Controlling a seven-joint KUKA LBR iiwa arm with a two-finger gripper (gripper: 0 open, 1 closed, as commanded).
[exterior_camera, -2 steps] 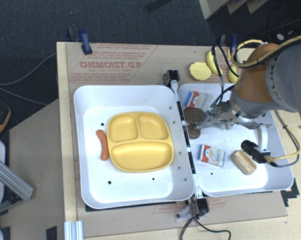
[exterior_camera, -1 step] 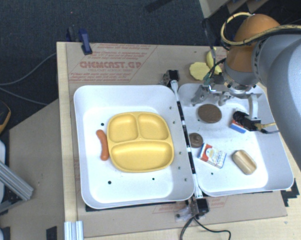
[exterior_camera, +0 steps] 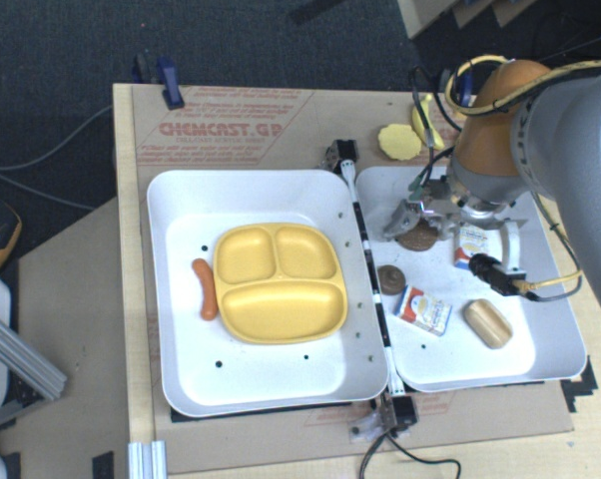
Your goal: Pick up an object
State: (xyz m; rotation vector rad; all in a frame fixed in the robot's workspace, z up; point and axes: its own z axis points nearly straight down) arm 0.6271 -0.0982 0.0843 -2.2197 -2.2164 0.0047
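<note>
My gripper (exterior_camera: 416,218) hangs low over the far left part of the right bin (exterior_camera: 550,352), just above a dark brown round piece (exterior_camera: 417,238) and touching or nearly touching it. In the same bin lie a small brown disc (exterior_camera: 390,279), a red and white carton (exterior_camera: 423,311), a tan bread roll (exterior_camera: 488,323) and a small red, white and blue pack (exterior_camera: 473,248) partly under the wrist. The left bin (exterior_camera: 181,357) holds a yellow divided plate (exterior_camera: 279,282) with an orange sausage (exterior_camera: 206,288) beside it.
A yellow lump (exterior_camera: 400,142) lies on the cardboard behind the right bin. A black cable (exterior_camera: 520,285) loops from the wrist across the right bin. The ridge (exterior_camera: 368,267) where the two bins meet runs close to the gripper's left.
</note>
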